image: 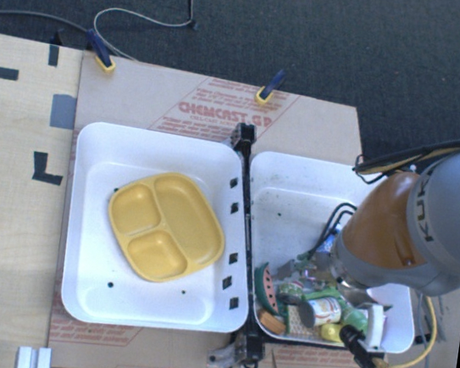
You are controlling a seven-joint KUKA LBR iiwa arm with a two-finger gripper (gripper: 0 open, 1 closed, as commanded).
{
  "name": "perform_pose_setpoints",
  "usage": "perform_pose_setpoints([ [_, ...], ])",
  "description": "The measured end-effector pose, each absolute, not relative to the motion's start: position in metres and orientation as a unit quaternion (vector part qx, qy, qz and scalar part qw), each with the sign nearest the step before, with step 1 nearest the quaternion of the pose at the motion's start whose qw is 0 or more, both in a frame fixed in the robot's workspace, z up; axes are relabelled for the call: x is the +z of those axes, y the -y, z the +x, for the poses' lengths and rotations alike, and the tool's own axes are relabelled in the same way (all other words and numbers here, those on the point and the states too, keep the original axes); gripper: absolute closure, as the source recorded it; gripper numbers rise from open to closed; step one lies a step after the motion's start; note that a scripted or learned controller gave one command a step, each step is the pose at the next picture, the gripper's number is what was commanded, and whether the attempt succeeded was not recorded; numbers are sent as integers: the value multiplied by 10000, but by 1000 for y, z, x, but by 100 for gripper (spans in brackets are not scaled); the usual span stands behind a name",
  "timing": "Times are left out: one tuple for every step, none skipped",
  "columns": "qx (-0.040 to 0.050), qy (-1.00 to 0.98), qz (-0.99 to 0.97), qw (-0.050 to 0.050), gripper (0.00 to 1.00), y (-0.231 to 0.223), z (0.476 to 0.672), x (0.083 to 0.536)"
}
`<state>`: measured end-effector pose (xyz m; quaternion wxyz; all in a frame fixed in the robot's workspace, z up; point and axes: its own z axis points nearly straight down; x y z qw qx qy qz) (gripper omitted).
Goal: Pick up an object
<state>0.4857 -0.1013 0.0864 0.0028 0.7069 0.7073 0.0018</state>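
Objects (pixel 307 309) for picking are lying heaped in the near corner of the right bin (pixel 299 181); among them you are seeing a watermelon-slice toy (pixel 267 287) against the left wall, a small labelled can (pixel 324 309) and a yellow piece (pixel 330 330); the gripper (pixel 318 273) is hanging right over this pile, and you cannot tell its state or whether it has hold of anything, so judge the pick as not yet done; lifting a piece clear is what is remaining. The heap is crowding the near rim and the divider between the bins, leaving little room there; the far half of the right bin is offering open floor; the left bin (pixel 90 201) is holding a yellow divided plate (pixel 165 226).
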Motion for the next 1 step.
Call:
perform_pose_setpoints([
  [19,-7070,7072,28,100,102,486,96],
])
